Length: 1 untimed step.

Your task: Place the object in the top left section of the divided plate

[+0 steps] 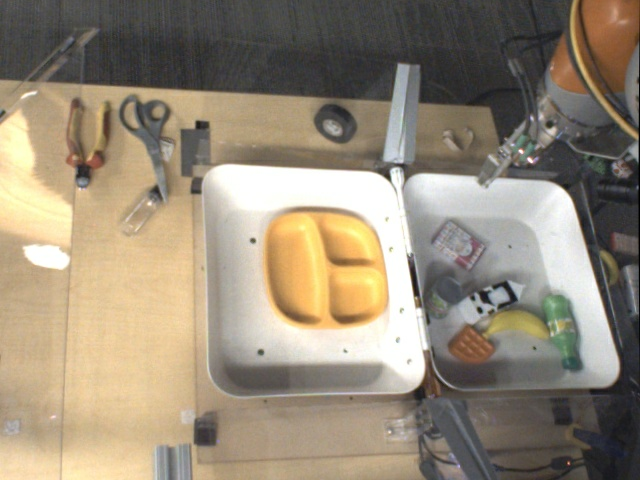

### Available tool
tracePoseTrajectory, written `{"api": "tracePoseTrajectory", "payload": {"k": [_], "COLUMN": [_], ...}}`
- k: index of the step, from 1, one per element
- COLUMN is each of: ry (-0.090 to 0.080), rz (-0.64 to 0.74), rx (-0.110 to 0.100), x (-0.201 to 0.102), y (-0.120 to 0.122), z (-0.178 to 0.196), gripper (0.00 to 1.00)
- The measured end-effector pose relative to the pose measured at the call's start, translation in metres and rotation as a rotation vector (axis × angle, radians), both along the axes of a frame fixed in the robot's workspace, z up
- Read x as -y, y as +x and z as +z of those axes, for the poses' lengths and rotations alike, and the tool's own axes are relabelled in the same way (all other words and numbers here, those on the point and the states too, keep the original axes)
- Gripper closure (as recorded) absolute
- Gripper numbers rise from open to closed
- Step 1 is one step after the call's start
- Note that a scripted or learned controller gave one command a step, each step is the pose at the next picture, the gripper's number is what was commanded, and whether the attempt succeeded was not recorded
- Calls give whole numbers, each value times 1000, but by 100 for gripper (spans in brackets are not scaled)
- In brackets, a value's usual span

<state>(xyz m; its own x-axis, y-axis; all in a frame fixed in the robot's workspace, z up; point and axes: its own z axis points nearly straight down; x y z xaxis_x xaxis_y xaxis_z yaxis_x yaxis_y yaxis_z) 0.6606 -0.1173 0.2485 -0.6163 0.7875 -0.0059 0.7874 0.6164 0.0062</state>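
The claw (497, 165) hangs over the far left corner of the right bin (560, 196), at the end of the grey arm (600, 38) that comes in from the right; whether it is wide or narrow cannot be told, and nothing shows in its grasp. The move ahead turns on one relation: every candidate object lies toward the near side of that bin from the claw, while the yellow divided plate (300, 268) sits in the middle of the left bin (230, 298), beyond the wall the two bins share. Which object is meant is not settled by the task, so the pick looks still to be made. Nearest the claw is a small pink packet (458, 244), alone near the bin's middle. Closer to the near edge sit a grey lump (447, 291), a black-and-white piece (497, 297), a banana (517, 323) lying lengthwise along the near edge, an orange piece (472, 345) and a green bottle (562, 330) by the right wall. That makes six objects, one of each, one plate and two bins.
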Motion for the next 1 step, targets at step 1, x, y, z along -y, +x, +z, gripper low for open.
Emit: {"api": "tracePoseTrajectory", "payload": {"k": [1], "ry": [-1], "rz": [210], "rx": [-3], "x": [13], "y": [-2], "z": [-67], "gripper": [100]}}
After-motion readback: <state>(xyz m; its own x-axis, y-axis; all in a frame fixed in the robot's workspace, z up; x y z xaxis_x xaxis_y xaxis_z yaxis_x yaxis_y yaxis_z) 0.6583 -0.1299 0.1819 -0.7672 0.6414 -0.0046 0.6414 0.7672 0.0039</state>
